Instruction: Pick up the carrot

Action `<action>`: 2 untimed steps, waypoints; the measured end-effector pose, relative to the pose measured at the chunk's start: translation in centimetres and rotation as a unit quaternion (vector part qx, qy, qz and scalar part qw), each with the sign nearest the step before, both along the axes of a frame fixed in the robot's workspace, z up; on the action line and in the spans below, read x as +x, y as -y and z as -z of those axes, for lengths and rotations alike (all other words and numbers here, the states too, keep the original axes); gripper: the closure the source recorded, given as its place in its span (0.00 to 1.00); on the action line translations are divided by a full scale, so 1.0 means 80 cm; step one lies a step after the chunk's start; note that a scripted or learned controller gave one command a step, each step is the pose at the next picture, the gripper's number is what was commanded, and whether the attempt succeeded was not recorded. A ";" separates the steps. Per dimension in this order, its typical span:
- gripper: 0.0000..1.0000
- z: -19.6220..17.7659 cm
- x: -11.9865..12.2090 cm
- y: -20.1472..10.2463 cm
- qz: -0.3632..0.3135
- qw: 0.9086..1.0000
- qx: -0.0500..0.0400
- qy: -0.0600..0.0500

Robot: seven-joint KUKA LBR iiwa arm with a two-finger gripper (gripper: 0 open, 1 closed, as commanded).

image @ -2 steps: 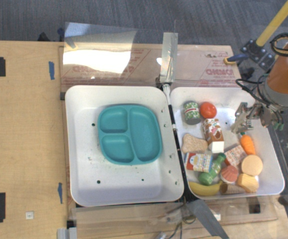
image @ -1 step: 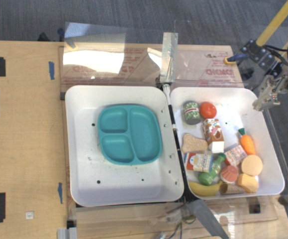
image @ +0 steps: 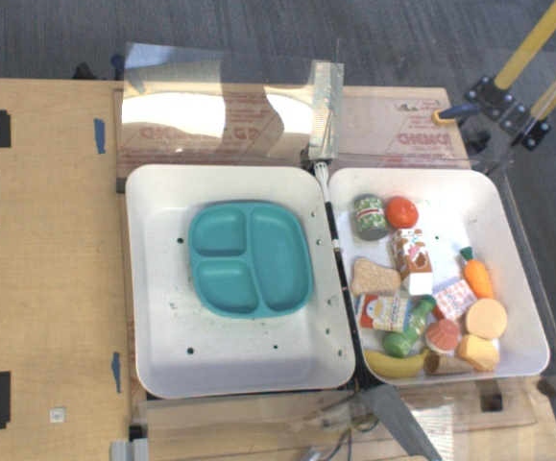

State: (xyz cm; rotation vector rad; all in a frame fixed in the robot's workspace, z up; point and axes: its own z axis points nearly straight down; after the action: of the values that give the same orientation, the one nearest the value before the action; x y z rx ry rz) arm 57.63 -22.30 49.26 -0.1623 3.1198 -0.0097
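The carrot (image: 477,279) is small and orange with a green top. It lies in the right bin (image: 508,209) near the right wall, its green end pointing toward the back. A pink box (image: 453,299) touches it on the left, and a round peach-coloured piece (image: 487,319) sits just in front of it. The carrot's upper side is uncovered.
The right bin also holds a tomato (image: 402,211), a green can (image: 370,216), a carton (image: 412,254), bread (image: 375,277) and a banana (image: 393,363). A teal divided plate (image: 252,257) lies in the left bin (image: 153,305). A yellow stand (image: 537,36) rises at the back right.
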 end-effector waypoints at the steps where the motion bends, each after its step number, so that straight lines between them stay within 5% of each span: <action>1: 1.00 0.286 -0.092 0.000 -0.050 0.999 0.003 -0.010; 2: 1.00 0.267 -0.088 0.000 -0.051 0.999 0.000 -0.002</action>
State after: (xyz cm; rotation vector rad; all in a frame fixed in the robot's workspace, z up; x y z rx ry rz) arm 50.62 -22.31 27.91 -0.3200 3.1107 -0.0083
